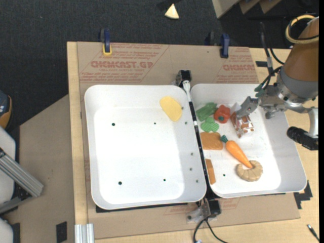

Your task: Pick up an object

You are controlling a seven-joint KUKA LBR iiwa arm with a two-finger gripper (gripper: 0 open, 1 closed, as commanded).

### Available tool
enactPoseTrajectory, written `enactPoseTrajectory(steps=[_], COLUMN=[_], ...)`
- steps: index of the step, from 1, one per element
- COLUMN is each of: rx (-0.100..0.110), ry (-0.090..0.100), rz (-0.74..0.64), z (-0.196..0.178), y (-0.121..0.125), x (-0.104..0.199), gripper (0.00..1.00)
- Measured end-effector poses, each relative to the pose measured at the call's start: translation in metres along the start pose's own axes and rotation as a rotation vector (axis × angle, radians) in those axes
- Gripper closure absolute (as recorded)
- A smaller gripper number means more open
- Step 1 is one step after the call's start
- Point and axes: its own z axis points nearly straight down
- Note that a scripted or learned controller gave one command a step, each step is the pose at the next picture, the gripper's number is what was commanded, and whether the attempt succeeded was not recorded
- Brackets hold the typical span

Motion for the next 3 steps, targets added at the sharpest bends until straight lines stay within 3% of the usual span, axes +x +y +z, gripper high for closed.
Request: enactPoseTrajectory(steps=[1, 2, 3], rx=[0.011, -0.002, -0.013], ry=[0.005, 0.000, 0.002], rz=[0.000, 0.002, -0.010], z=[0.105, 0.089, 0.000], y=[-0.044, -0.040, 0.014], x=[0.045, 0.042, 0.114], gripper=[0.00, 1.00, 1.00])
